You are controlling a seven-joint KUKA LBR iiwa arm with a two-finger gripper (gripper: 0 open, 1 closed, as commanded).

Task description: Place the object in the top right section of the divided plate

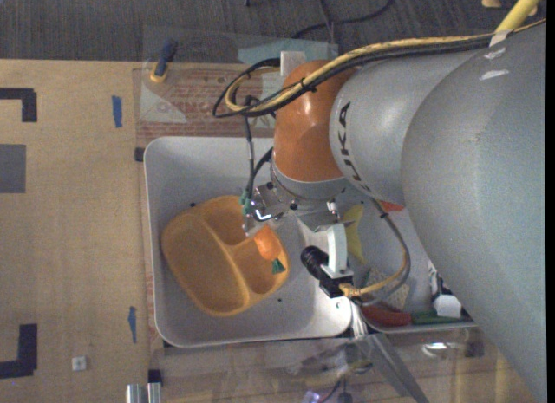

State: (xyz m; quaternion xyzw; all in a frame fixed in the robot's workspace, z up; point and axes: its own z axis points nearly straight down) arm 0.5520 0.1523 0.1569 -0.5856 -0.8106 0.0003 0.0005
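Toward the left of the camera view, past the bare plywood bench top [69, 219], the shallow white plastic bin [173, 167] holds the orange divided plastic plate [217, 258], which lies flat on the bin floor with its raised ridges splitting it into sections. At the plate's right edge sits the small orange carrot-shaped toy with a green tip [270, 252]; it appears to rest on or against the rim, tilted, with the green end pointing down-right. Whether it lies inside a section or only on the lip cannot be told. Directly above it hangs the two-finger gripper [257, 212], under the grey arm's orange wrist band [303, 141]. Its fingers are too hidden and blurred to say whether they are apart or together, or whether they touch the toy.

The toy looks light, stiff and smooth, probably hard plastic or rubber, so it is not fragile but may slip or roll from a pinch. Its tapered shape suggests a grip across the thick middle of the orange body, not the narrow green tip. Further right, the second white bin [408, 328] holds a red piece [386, 315] and a yellow one [354, 232], partly covered by the arm.
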